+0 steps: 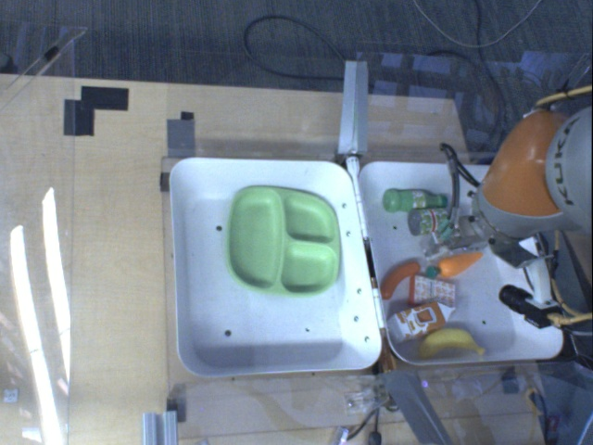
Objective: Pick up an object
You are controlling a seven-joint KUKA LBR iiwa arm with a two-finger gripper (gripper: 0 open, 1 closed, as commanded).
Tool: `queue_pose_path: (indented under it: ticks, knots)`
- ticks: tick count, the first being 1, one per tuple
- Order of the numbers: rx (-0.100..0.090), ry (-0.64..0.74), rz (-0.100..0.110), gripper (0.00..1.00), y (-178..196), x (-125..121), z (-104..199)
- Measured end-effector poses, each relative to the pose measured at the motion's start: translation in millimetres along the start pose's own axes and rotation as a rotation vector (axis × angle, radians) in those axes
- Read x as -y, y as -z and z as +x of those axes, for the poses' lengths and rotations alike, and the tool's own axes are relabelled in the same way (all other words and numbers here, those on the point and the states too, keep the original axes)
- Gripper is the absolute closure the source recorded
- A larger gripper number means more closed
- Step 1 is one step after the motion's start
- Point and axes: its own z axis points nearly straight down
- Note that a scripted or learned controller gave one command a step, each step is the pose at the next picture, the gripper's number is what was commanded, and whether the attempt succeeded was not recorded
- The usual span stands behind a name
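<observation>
Two bins sit on the counter; the jaws [443, 239] hang just above the carrot [460, 264], grip unclear.

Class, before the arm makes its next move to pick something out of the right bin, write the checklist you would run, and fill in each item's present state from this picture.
1. Gripper is over the right white bin: ok.
2. Nearest target visible: orange carrot-shaped toy lies beside the gripper: ok.
3. Fingers open or shut: cannot tell.
4. Anything held already: cannot tell.
5. Room around the target: not ok; green plastic bottle, small printed cartons and yellow banana crowd close.
6. Left white bin holds the green divided tray, away from the arm: ok.
</observation>
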Motion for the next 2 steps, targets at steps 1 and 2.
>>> queue_pose_path:
  ticks: [1,2]
  knots:
    - [0.0,0.0,0.0,0.0,0.0,0.1,0.0]
    - [-0.005,0.109,0.021,0.0,-18.6,-57.1,-12.8]
